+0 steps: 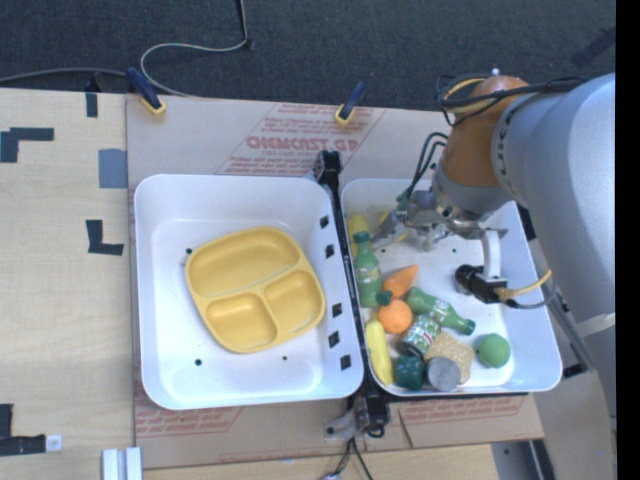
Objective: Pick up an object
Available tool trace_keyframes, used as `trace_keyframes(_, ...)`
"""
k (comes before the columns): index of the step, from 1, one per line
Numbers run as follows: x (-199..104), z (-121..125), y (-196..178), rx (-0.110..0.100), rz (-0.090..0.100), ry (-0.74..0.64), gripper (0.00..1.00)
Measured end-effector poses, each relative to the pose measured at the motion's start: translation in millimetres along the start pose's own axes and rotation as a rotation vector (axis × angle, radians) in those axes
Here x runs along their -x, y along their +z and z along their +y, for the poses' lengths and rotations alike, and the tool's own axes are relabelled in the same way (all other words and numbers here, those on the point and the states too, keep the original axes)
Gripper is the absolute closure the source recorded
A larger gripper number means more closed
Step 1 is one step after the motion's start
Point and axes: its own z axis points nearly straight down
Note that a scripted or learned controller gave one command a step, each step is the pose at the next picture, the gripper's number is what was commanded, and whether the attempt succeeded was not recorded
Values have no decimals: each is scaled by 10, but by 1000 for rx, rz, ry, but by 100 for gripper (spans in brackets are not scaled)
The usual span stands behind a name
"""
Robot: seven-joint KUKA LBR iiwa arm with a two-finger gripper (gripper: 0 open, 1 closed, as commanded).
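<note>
Gripper: gripper (400, 230) low in the upper part of the right bin (530, 363), wrist with orange band above it. Whether it is parted or closed I cannot tell — the tip is too small and cluttered to read.
Holding: nothing visibly gripped.
Nearest target: small green bottle (367, 268), just below and left of the gripper, lying along the bin's left wall. Judged light, hard plastic, rounded and slick — likely to roll; best taken across the body, not the neck.
Alternative: carrot (401, 280), just below the gripper, tapered; grip at the thick end.
Further below: orange ball (395, 316), dark green bottle (440, 313), banana (376, 348), can (424, 336), grey disc (443, 373), green ball (492, 350) — all packed close, several touching.
Obstruction: the bin wall crowds the green bottle on its left; the carrot lies against it on the right. Little room for a finger either side.
Far left of gripper: left bin (160, 298) with a yellow divided plate (256, 288), well apart.
Risk: round toys may squirt out on closing.
</note>
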Motion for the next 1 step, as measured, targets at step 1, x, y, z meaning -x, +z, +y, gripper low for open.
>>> trace_keyframes(1, 130, 402, 108, -1, 8, -4, 0)
